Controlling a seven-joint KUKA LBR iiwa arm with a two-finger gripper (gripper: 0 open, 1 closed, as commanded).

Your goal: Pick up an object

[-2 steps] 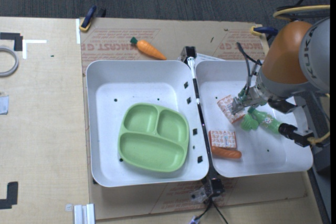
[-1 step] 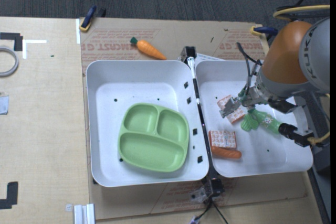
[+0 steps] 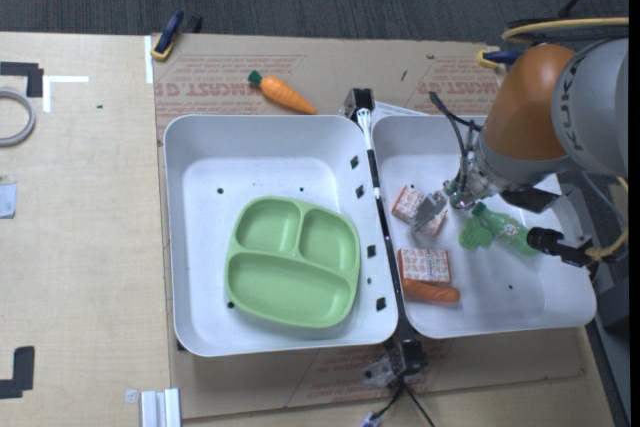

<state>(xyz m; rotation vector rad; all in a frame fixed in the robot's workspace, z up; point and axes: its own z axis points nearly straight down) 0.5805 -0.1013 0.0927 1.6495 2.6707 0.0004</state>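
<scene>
In the right bin [image 3: 560, 310] lie a small orange-and-white patterned box [image 3: 407, 203], a second such box [image 3: 424, 264], an orange sausage-shaped piece [image 3: 432, 292] and a green toy [image 3: 482, 229]. My gripper [image 3: 433, 212] is down in this bin. It sits right beside the first box, between that box and the green toy. I see nothing clearly held in it. The arm's orange band [image 3: 535, 105] hangs over the bin's right rear part.
The left bin [image 3: 200, 155] holds a green divided plate [image 3: 294, 262]. A toy carrot [image 3: 283, 93] lies on the cardboard behind the bins. A blue clip [image 3: 168, 33] sits at the cardboard's rear left corner.
</scene>
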